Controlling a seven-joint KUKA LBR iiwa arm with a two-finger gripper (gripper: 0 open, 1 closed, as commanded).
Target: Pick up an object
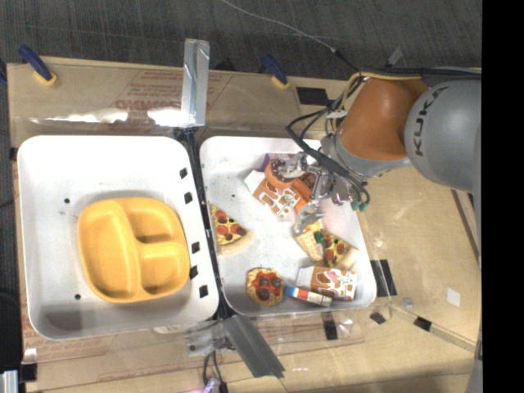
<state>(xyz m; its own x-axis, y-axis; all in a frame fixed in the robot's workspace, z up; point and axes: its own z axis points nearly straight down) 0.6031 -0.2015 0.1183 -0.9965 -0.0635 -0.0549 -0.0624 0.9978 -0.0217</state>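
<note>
Gripper (pixel 313 193) above the crowded right bin (pixel 225 289); finger state cannot be told. Neighbouring pizza slices (pixel 325 246) may spoil the grasp.

On my own grey arm (pixel 446 133), just past the orange band (pixel 377 121), I can read dark letters, "KUK", running along the casing; the rest of the word curves out of sight. Up and left of the arm, the brown cardboard (pixel 155 92) behind the bins carries faint red printing, too washed out for me to make out any words.
</note>
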